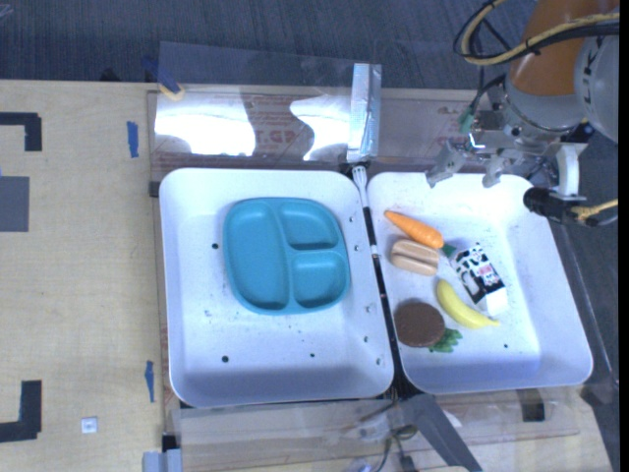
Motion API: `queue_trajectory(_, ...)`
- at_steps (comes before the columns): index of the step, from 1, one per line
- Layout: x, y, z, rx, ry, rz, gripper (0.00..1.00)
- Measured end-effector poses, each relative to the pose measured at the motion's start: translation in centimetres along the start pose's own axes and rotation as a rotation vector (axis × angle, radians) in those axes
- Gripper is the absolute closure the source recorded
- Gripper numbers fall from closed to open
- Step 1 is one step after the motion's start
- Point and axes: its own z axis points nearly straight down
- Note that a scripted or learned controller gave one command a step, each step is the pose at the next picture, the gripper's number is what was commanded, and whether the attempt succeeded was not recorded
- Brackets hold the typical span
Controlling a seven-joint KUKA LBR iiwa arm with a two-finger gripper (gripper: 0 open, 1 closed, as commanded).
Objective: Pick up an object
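A pale wooden bench [79, 293] with black and blue tape marks carries two shallow white bins side by side, with dark floor beyond its far edge and a strip of shiny clear sheeting [260, 116] lying along the back of the bins. The left bin [187, 352] holds a blue divided tray [287, 254], resting near its centre with the two smaller compartments toward 3 o'clock. The right bin [560, 352] holds the loose objects, clustered in its left and middle part: an orange carrot [414, 228] lies at the 12 o'clock end of the group, slanted, with a hot dog bun [415, 257] just beside it toward 6 o'clock. A black-and-white cow-patterned carton [479, 271] lies at 3 o'clock of the bun, and a yellow banana [460, 307] curves just below the carton, close to or touching it. A round brown patty [419, 323] sits at 9 o'clock of the banana, with a bit of green leaf [447, 340] showing at its lower right edge. The grey arm with its orange band [565, 37] comes in from 2 o'clock, and the tool [464, 168] hangs over the far edge of the right bin, at 12 o'clock of the carrot and well apart from all the objects; its two fingers stand spread apart, with nothing between them.
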Motion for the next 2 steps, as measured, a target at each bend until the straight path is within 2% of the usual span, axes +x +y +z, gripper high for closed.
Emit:
queue_trajectory(1, 2.5, -3.1, -11.2, -0.019, -0.002, 0.021, 0.0)
queue_trajectory(2, 5.9, -5.0, 0.5, 0.002, 0.0, -0.191, 0.0)
